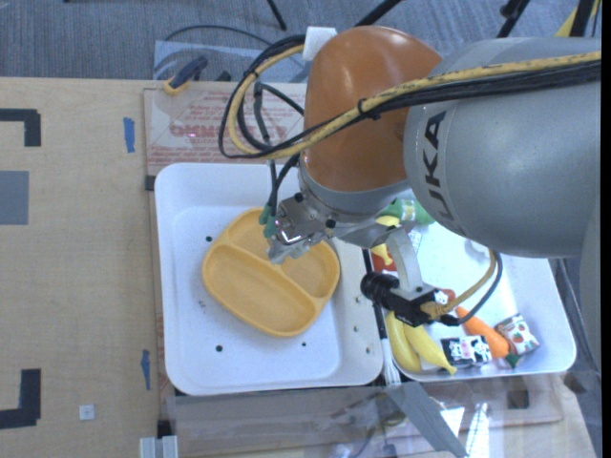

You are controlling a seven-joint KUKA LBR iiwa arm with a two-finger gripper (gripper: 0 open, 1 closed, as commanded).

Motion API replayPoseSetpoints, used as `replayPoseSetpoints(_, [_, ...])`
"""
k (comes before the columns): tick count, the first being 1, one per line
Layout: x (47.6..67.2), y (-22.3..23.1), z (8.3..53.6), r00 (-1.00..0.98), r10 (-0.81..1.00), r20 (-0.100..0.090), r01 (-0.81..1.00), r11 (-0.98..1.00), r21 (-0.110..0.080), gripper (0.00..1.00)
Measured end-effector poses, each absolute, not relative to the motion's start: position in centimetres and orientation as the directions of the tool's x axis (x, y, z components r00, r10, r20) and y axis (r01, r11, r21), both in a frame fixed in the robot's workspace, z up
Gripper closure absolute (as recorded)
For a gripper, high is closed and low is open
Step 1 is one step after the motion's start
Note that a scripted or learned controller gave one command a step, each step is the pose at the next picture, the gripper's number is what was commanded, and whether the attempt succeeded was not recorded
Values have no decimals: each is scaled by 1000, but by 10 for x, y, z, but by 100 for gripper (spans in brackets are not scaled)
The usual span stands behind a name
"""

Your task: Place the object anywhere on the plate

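Left white bin (181, 351): yellow divided plate (267, 280), tool (286, 241) above.

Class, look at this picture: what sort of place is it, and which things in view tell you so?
Most likely a robotics lab test bench. A big industrial arm trailing loose cables hangs over two white bins, and the plate and banana look like toy practice props.
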State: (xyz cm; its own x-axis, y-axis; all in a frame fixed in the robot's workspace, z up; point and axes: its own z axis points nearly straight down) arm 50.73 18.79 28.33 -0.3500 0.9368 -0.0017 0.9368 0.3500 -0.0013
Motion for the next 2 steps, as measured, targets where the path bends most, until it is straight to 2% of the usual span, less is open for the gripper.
replayPoseSetpoints(1, [480,213,238,-519,855,1,855,519,-6,100])
replayPoseSetpoints(2, [482,213,245,-517,856,0,856,517,-7,100])
